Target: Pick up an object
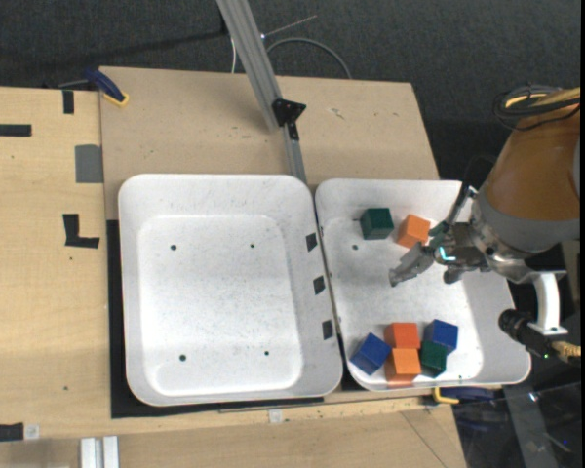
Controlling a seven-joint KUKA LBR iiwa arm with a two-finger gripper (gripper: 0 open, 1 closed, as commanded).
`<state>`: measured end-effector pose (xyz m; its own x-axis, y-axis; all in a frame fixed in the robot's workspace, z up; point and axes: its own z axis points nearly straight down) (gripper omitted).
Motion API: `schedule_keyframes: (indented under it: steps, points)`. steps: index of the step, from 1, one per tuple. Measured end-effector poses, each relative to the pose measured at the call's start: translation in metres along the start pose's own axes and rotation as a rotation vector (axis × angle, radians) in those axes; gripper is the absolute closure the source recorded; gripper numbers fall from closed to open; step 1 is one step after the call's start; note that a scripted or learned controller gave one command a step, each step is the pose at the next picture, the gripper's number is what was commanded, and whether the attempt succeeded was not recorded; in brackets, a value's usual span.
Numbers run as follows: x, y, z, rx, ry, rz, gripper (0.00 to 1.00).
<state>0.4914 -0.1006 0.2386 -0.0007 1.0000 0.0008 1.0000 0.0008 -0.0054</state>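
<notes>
In the right bin (pixel 468 305), a dark green block (pixel 375 223) and an orange block (pixel 413 230) lie near the far wall. A cluster sits at the near wall: a blue block (pixel 370 352), two orange blocks (pixel 403 334) (pixel 405 362), another blue block (pixel 443 335) and a green block (pixel 433 358). My gripper (pixel 429 265) hangs over the middle of this bin, just below and right of the upper orange block. It is open, with one grey finger (pixel 405 271) slanting left, and nothing sits between the fingers.
The left bin (pixel 136 261) lies beside the right one, their rims meeting near the middle. A metal pole (pixel 258 52) slants down to the bins' far edge. The arm's orange band (pixel 531 178) stands over the right bin's right side.
</notes>
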Motion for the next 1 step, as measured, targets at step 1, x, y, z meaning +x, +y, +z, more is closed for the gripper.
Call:
schedule_keyframes:
  steps: [1]
  points:
    - [-0.0001, 0.0008, -0.0018, -0.004, 0.000, -0.001, 0.00]
